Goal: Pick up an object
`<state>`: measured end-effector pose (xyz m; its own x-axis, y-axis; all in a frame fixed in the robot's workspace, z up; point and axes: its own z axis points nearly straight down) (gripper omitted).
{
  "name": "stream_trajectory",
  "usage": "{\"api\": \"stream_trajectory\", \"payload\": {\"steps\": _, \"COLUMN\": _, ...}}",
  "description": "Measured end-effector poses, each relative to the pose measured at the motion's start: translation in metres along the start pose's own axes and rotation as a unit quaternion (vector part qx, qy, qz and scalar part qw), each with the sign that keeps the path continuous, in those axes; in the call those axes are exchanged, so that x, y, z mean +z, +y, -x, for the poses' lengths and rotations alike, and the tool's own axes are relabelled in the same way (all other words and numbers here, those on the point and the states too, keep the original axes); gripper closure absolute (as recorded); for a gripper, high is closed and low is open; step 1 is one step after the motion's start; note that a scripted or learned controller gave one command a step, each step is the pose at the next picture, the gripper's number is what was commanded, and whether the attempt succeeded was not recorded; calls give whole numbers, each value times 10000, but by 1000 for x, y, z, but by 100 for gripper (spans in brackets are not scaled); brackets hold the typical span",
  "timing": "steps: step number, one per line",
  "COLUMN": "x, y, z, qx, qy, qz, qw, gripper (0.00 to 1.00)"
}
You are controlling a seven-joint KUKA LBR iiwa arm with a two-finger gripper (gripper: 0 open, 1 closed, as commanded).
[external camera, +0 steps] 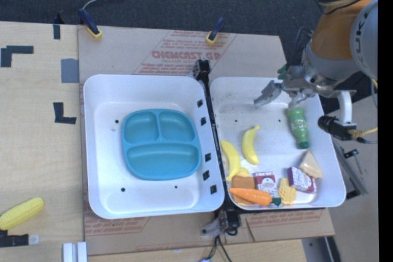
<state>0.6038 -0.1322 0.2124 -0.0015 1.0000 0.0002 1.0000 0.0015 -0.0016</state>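
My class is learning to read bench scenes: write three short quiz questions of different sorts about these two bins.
1. True or false: the blue tray lies in the left bin.
2. Which lies nearest the gripper? A carrot B green bottle C corn cob
3. Fill in: the corn cob lies ___ the bins.

Key: 1 true; 2 B; 3 outside

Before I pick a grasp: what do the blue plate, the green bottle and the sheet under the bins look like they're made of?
Blue plate: probably moulded plastic, smooth with a soft sheen and raised dividers.
Green bottle: likely glossy plastic, given its bright highlight; could be a toy.
Sheet: corrugated cardboard, matte brown with red print, clamped at its far edge.
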Motion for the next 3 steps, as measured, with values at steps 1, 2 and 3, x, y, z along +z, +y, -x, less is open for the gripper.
{"api": "stream_trajectory", "payload": {"steps": 1, "x": 125, "y": 2, "z": -30, "qx": 0, "qy": 2, "qz": 10, "qw": 10000, "gripper": 0}}
{"api": "stream_trajectory", "payload": {"steps": 2, "x": 126, "y": -32, "z": -32, "qx": 2, "qy": -10, "qz": 35, "qw": 10000, "gripper": 0}}
{"api": "stream_trajectory", "payload": {"steps": 3, "x": 116, "y": -31, "z": -31, "qx": 3, "qy": -15, "qz": 37, "qw": 10000, "gripper": 100}}
